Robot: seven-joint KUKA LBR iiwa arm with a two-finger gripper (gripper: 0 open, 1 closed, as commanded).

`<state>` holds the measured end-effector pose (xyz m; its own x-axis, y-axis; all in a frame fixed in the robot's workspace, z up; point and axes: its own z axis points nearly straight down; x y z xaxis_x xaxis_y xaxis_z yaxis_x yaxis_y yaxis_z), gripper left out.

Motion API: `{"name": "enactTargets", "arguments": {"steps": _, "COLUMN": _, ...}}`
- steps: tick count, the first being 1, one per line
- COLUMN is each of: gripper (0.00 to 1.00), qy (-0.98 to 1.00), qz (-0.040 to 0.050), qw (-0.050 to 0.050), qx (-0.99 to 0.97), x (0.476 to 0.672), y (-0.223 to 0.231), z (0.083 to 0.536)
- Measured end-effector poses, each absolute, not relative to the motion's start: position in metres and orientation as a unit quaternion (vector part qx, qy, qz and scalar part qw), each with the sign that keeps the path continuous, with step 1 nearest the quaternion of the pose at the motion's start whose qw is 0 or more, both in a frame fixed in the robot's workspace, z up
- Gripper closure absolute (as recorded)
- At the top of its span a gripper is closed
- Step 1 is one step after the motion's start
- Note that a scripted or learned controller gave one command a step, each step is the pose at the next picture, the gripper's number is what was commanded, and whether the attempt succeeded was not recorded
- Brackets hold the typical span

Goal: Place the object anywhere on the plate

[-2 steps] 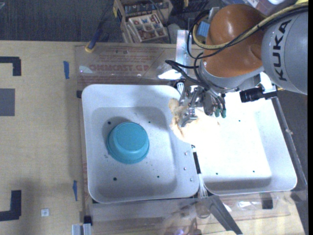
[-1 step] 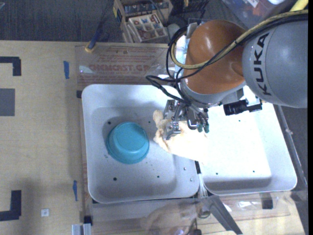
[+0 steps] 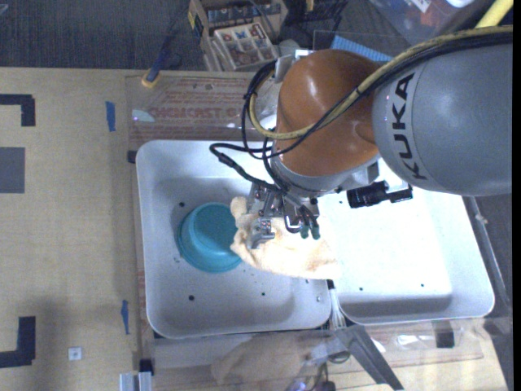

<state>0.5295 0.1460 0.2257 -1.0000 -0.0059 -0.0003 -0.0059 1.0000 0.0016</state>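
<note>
- Pale wooden worktop [image 3: 65, 243] carries two shallow white bins side by side; the left bin [image 3: 163, 300] holds everything of interest, and the right bin [image 3: 407, 275] shows bare floor.
- At the centre, the hand [image 3: 281, 222] hangs below the orange band and sits down on a crumpled cream cloth [image 3: 285, 255]; whether its fingers are apart or closed on the fabric I cannot tell, since the metal parts and cables blur together there.
- That cloth lies in the left bin, against the divider side, with one corner lapping toward the rim between the bins.
- It looks soft, light and limp: it will sag and drape instead of keeping shape, so a pinch on a raised fold near its middle seems safer than on a thin edge, which could slip free.
- Just beside it, touching its left fringe, sits a teal round dish [image 3: 210, 236], probably the plate meant by the task; it looks rigid and light, and a dragged cloth might nudge it.
- Outward, the bin floor left of and in front of the dish is open, giving room; the rear wall and the divider rim are the edges to clear on a lift.
</note>
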Motion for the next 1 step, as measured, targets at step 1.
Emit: {"name": "enactTargets", "arguments": {"steps": 1, "gripper": 0.0, "qy": 1.0, "qz": 0.0007, "qw": 0.0, "qx": -0.003, "x": 0.5296, "y": 0.1457, "z": 0.2258}}
